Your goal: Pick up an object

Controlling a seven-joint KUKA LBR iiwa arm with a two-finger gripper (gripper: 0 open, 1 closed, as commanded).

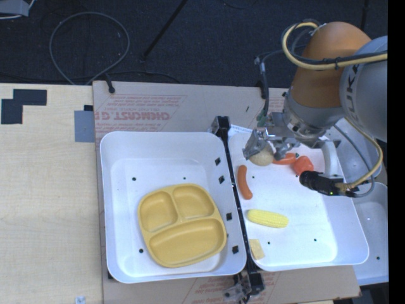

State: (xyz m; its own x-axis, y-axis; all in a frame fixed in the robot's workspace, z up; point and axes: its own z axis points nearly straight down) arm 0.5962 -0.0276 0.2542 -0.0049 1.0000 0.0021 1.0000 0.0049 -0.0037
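Observation:
My gripper hangs over the far left corner of the right bin. A pale beige round object, like a small potato, sits right under its tip, touching or nearly touching it. Whether it is gripped is unclear. An orange carrot-like piece and a red-orange lump lie just to the right of it, partly under the wrist. An orange sausage lies near the bin's left wall. Nearer the front are a yellow corn cob and a small yellow wedge.
The left bin holds a yellow divided plate. A black divider runs between the two bins. The arm's orange band and grey body loom over the right bin's far right side.

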